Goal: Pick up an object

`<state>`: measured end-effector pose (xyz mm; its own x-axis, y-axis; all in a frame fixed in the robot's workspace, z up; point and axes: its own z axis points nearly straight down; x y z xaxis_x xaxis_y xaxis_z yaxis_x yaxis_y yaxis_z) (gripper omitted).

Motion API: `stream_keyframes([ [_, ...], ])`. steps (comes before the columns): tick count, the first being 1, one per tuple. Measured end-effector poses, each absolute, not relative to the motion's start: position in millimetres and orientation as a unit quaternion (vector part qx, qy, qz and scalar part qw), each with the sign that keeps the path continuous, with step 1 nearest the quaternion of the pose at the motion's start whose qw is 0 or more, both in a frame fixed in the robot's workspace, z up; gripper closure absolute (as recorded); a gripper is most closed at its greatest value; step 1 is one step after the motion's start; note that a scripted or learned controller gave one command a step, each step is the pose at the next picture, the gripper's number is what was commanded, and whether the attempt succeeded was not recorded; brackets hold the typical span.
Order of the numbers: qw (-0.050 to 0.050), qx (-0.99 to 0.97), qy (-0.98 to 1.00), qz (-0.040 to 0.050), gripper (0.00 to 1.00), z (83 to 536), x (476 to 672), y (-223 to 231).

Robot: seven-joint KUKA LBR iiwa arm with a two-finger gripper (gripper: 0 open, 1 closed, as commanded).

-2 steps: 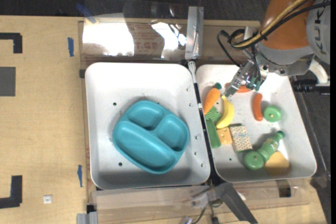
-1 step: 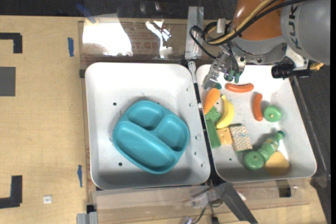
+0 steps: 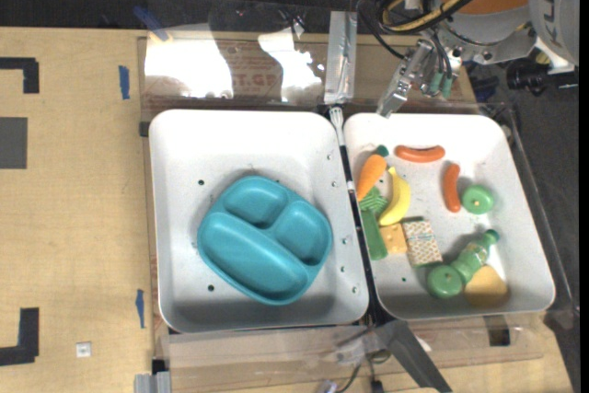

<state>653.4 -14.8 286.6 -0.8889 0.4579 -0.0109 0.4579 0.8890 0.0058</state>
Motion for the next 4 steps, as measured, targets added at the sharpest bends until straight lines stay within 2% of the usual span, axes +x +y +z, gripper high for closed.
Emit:
stream_keyframes([
  [1, 0.001, -0.062, 0.998, 0.0005, 1.00, 184.9, 658.1, -58.0],
  [2, 0.009, 0.012, 1.000, -0.0010, 1.00, 289.7, 658.2, -97.8],
  [3, 0.000, -0.127, 0.992, 0.0003, 1.00, 164.1, 607.8, -124.6],
  [4, 0.005, -0.299, 0.954, -0.0016, 1.00, 89.7, 592.2, -168.0],
])
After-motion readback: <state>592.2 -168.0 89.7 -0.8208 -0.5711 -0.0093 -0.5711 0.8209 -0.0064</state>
